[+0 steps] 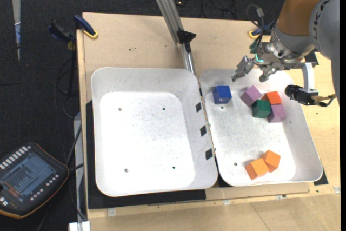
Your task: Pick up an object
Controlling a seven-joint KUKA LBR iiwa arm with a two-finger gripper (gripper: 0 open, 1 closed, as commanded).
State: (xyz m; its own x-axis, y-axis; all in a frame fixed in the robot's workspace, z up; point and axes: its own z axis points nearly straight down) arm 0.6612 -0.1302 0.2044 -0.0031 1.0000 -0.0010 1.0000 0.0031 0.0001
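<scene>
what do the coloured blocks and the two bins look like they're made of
Blocks, such as the blue block and the orange blocks: probably painted wood or foam, judging by flat matte colour, crisp edges and no glare. Which one, the view leaves open.

Left bin and right bin: likely moulded plastic, white with fine speckling, rounded corners and a slight sheen.

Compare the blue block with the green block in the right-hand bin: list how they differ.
The blue block stands alone near the bin's left wall; the green block sits packed in a cluster, touching purple and orange blocks. The blue block lies left of the gripper; the green block lies below it. They differ in colour. Both are small cubes of similar size resting in the right bin.
</scene>
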